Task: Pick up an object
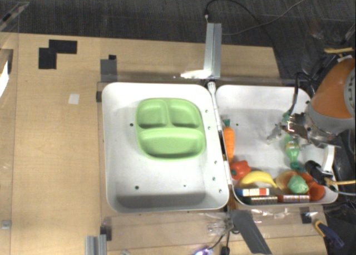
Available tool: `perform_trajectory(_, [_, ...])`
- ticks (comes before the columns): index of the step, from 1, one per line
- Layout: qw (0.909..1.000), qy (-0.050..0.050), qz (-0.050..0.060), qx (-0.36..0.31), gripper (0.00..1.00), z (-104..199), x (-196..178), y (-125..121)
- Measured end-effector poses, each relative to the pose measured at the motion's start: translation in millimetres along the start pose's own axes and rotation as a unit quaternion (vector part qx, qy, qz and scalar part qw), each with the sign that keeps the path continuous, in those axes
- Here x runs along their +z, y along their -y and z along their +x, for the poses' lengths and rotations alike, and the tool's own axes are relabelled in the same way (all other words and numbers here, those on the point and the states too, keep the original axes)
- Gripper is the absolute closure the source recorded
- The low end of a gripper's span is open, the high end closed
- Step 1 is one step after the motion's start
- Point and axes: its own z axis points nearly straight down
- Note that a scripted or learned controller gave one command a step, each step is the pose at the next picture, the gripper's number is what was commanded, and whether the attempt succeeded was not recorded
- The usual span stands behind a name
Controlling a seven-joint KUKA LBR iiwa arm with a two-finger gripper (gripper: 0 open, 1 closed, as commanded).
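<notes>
End effector (290, 131) hovered near the right bin's (250, 103) right edge, above a green toy (292, 149). Grip state: couldn't tell. Toys sat piled along the front edge, so likely easiest pickings there.

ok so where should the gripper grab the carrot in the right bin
Take the carrot across its thick orange middle, coming straight down. It lies lengthwise hard by the right bin's left wall, so the fingers probably want to straddle it crosswise, though wall-side room looks tight.

Two white bins (114, 137) are counted, one green divided plate (169, 127), one carrot (228, 142), one banana (257, 178), and perhaps six other small items, crowded at lower right.
</notes>
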Motion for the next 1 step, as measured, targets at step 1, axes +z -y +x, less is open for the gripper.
perform_trajectory(1, [0.9998, 0.000, -0.002, -0.019, 0.00, 11.8, -1.0, 30.9])
